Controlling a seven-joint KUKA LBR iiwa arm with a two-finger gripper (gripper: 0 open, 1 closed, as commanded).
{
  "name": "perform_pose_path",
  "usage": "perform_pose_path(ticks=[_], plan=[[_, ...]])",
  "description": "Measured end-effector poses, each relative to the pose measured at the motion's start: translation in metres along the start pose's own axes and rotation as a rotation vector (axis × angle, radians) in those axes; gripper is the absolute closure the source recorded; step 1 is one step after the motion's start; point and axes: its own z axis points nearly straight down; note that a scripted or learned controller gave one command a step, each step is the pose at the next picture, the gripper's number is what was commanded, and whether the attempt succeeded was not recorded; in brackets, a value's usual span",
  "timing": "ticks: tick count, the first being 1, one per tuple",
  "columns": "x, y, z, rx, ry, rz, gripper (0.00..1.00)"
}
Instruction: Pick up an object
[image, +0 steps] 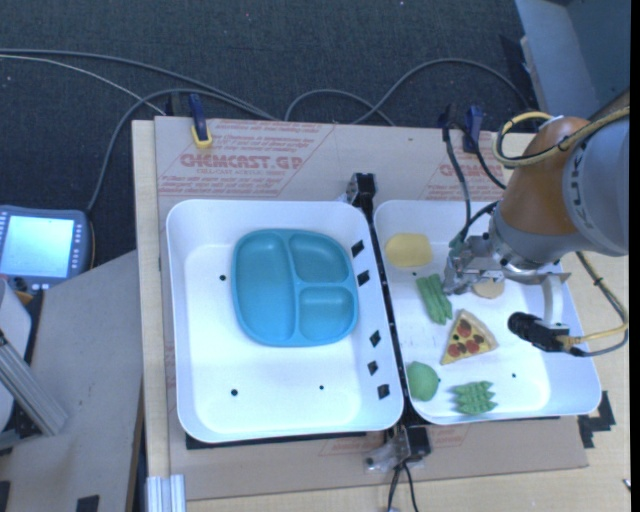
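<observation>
My gripper (463, 276) hangs low over the right bin (566, 392), near its back middle. Just left of the gripper and a little nearer lies a green pea pod (434, 298). A small tan round piece (490, 290) peeks out from under the gripper's right side. A pizza slice (468, 337) lies just in front of the gripper. A yellow lump (408, 250) sits at the bin's back left. A round green fruit (423, 380) and a ridged green vegetable (473, 398) rest near the front edge.
The left bin (200, 350) holds a blue divided plate (296, 287) in its back half. A black clip-studded divider (374, 300) separates the two bins. The grey and orange arm (560, 190) covers the right bin's back right corner.
</observation>
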Motion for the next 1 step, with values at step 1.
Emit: perform_pose_path(ticks=[1], plan=[[-0.0013,-0.0034,-0.045,0.006,-0.003,-0.001,1.0]])
